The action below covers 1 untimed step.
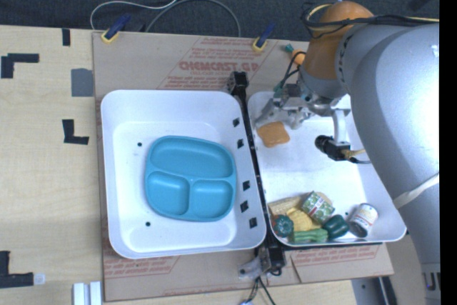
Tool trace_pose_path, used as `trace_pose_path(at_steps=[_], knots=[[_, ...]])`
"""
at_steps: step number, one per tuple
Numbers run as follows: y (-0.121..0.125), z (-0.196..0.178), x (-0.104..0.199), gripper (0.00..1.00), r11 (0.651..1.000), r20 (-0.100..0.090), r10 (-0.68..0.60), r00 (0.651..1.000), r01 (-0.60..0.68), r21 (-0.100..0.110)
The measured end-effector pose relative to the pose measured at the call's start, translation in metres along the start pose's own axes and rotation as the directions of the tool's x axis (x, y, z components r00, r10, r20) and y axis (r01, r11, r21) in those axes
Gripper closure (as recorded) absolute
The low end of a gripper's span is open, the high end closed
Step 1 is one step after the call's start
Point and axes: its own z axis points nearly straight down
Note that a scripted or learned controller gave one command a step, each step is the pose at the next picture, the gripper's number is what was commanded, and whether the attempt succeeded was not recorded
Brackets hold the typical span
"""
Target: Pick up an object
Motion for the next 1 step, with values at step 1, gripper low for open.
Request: trace_pose_path(at_steps=[1], knots=[[-0.0065,-0.0003,0.0017,0.0,1.0,-0.001,0.004,1.0,-0.004,-0.008]])
